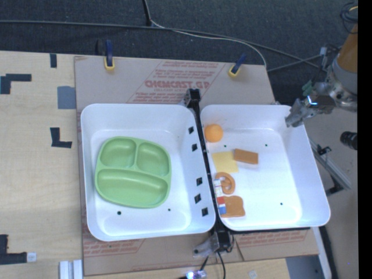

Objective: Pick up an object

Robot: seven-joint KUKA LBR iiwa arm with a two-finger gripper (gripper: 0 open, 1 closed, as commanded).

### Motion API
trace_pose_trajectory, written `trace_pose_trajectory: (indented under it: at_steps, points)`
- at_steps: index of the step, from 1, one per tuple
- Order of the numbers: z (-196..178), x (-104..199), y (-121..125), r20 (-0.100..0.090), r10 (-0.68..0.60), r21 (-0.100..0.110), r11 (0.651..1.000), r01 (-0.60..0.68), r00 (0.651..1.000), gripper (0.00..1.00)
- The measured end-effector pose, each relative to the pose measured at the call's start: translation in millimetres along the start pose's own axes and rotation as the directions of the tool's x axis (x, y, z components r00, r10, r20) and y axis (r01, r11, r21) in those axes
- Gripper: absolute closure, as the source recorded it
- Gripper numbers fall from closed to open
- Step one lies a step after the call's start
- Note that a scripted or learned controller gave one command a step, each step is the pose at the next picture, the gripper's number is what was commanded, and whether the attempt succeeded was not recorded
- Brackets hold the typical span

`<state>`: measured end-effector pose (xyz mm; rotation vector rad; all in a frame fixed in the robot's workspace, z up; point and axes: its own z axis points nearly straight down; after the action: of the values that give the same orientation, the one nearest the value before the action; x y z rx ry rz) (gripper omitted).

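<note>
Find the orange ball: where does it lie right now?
The orange ball lies in the right bin, at its upper-left corner beside the divider between the bins, just above the yellow square.

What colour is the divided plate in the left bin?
Light green: the divided plate shows clearly in the camera view, lying in the left white bin.

Even, soft overhead light, faint shadows, slightly blurry low-resolution picture.
</note>
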<state>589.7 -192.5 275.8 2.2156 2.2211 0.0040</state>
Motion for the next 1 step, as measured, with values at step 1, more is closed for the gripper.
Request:
trace_pose_trajectory:
  at_steps: [1]
  points:
    - [14.7, 54.4, -16.0, -0.003, -0.003, 0.008, 1.000, 0.003, 1.000, 1.00]
